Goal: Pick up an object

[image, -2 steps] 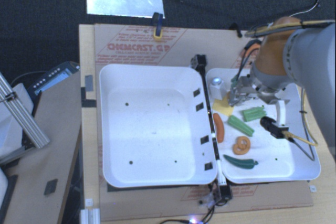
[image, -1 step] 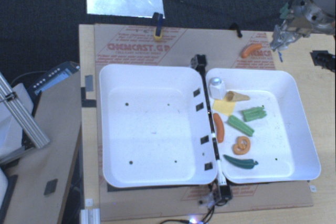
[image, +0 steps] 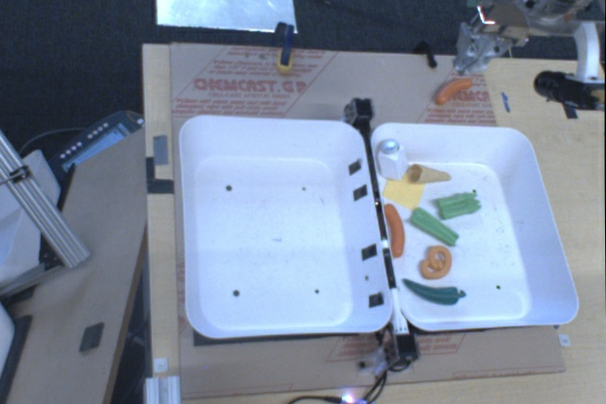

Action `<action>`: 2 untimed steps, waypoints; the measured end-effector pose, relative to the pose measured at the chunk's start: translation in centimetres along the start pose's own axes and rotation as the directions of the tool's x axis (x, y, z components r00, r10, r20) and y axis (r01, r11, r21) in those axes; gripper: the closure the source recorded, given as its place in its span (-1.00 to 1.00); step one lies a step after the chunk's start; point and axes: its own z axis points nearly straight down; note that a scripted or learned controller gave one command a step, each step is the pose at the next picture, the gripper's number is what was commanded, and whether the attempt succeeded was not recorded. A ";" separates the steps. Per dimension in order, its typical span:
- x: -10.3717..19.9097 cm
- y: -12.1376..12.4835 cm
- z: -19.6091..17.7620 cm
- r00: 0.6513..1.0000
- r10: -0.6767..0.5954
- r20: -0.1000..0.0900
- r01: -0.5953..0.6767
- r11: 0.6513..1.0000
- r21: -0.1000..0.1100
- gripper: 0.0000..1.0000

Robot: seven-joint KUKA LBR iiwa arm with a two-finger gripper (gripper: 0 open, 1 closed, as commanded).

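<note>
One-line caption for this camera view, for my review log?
Gripper hovers above an orange sausage on the bench beyond the right bin, which holds toy foods.

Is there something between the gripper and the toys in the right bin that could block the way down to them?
Nothing visible blocks it. The gripper hangs beyond the far rim of the right bin, above the bench near an orange sausage lying outside the bin. The toys, such as the pretzel and dark green pepper, lie uncovered.

The cardboard sheet (image: 312,71) under the bins bears red print reading "CHEMCAST GP" at its far left part, well left of the gripper (image: 471,61). Further red print nearer the gripper is illegible.
</note>
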 end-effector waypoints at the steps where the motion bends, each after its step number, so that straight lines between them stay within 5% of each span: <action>1: 6.5 0.0 -2.1 1.000 0.002 0.000 -0.002 1.000 0.003 1.00; 2: 17.5 -2.0 -4.5 1.000 -0.004 -0.003 0.004 1.000 0.002 1.00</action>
